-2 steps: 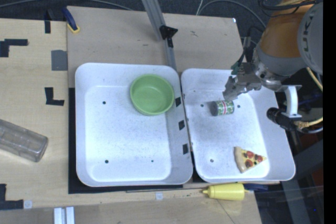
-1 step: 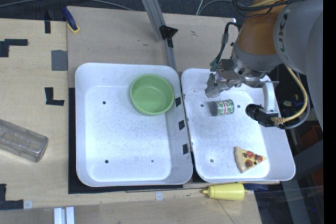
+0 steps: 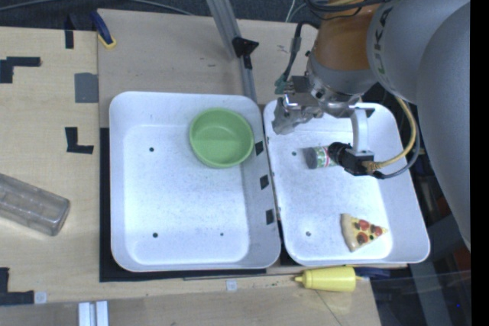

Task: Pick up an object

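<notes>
A small can [image 3: 318, 157] is seen lying on its side, long axis left-right, just near and right of the gripper [image 3: 288, 118], whose opening cannot be told.

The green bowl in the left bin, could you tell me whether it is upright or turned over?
Upright: the green bowl shows its open hollow and rim facing up, resting in the left bin.

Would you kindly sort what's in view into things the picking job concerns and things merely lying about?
Job:
gripper
green bowl, left bin
small can, pizza slice toy, right bin

Lying about:
yellow bottle
clear plastic container
</notes>
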Available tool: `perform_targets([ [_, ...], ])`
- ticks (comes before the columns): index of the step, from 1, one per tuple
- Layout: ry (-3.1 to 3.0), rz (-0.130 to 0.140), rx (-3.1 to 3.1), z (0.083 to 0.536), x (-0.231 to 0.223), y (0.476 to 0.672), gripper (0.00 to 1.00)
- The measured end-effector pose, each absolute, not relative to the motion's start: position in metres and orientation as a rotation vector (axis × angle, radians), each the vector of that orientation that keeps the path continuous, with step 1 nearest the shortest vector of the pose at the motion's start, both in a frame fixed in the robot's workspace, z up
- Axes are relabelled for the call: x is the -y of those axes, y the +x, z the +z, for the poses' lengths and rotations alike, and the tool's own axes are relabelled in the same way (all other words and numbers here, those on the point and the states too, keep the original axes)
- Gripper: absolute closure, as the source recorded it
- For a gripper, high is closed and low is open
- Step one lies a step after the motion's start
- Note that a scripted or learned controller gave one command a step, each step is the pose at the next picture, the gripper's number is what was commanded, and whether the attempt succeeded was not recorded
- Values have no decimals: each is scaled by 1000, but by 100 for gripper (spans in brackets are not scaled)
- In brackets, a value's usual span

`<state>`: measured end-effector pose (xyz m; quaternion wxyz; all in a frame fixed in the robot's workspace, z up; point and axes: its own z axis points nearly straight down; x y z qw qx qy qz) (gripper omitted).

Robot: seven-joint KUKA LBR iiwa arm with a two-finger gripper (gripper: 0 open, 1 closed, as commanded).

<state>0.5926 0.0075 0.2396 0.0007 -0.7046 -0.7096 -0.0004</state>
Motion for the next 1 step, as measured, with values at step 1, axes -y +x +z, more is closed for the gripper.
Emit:
perform_targets([
  [1, -2212, -2, 2228, 244, -63, 603, 100],
])
